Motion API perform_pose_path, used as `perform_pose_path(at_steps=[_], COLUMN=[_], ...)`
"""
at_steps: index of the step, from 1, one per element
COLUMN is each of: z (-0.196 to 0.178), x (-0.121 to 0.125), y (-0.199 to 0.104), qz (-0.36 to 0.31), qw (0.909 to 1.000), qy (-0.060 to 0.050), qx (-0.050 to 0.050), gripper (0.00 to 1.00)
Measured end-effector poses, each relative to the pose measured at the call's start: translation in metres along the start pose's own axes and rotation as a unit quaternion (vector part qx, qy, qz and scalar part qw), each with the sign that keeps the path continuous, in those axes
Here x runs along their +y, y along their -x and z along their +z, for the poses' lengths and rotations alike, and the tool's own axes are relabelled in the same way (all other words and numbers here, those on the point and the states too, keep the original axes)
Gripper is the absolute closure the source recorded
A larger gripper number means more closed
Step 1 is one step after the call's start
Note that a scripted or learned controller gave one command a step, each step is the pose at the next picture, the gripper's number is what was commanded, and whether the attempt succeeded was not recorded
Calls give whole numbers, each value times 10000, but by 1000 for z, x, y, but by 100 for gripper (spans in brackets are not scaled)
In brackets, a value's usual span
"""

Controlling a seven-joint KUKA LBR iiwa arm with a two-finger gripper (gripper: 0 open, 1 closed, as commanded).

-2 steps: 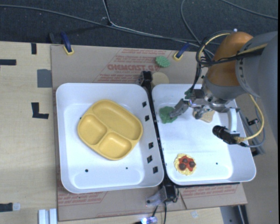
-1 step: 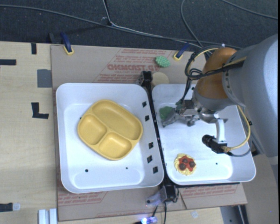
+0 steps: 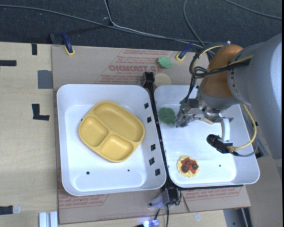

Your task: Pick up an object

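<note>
A small dark green object (image 3: pixel 166 115) lies at the left side of the right bin (image 3: pixel 227 174), close to the divider. My gripper (image 3: pixel 181 119) hangs just to its right, low over the bin floor, at the end of the grey arm with the orange band (image 3: pixel 222 70). A small round toy pizza (image 3: pixel 188 166) with red toppings rests near the front of the same bin.
The left bin (image 3: pixel 71 174) holds a yellow divided tray (image 3: pixel 111 130). A light green knobbly object (image 3: pixel 164 62) sits on the cardboard behind the bins. Cables loop around the arm's wrist on the right.
</note>
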State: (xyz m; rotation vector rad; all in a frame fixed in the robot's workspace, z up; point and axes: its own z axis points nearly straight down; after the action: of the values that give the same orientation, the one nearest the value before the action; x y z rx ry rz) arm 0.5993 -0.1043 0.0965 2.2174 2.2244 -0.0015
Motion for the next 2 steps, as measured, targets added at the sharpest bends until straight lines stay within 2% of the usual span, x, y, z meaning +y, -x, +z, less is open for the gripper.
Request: perform_pose_path(at_steps=[1, 2], z=[-44, -104], x=[-4, 2], y=[-5, 0], qz=[9, 11], qw=[10000, 10000], qy=[8, 22], qx=[8, 0], gripper=[100, 100])
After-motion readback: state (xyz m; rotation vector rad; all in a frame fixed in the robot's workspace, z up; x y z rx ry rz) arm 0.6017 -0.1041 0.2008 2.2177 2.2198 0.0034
